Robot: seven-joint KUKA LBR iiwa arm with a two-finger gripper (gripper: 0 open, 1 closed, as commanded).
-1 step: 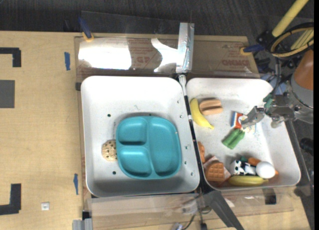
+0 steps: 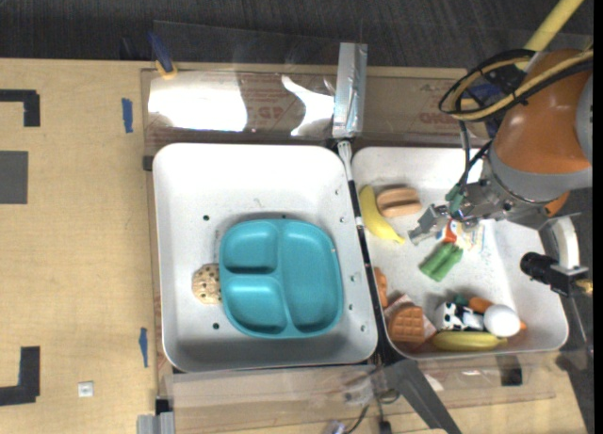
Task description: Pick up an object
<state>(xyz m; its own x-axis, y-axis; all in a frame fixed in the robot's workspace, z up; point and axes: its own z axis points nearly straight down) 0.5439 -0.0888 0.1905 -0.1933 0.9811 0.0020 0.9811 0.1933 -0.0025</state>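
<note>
- Two white bins on the worktop; green block [image 2: 440,261] loose in right bin [image 2: 537,314], just beneath tool [image 2: 450,220].
- Tool spread apart, grasping nothing.
- Likely light, stiff, smooth plastic; best pinched across its narrow sides.

Teal divided tray [image 2: 280,275] (cookie [image 2: 206,283] beside it) in left bin [image 2: 179,187].

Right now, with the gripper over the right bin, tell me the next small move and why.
Probably lower the gripper straight down toward the green object lying just below it in the camera view. The gripper sits above the right bin, near that object, and nothing shows between its fingers. The banana and the hot dog lie further to the left, so the green object looks the shortest reach.
</note>
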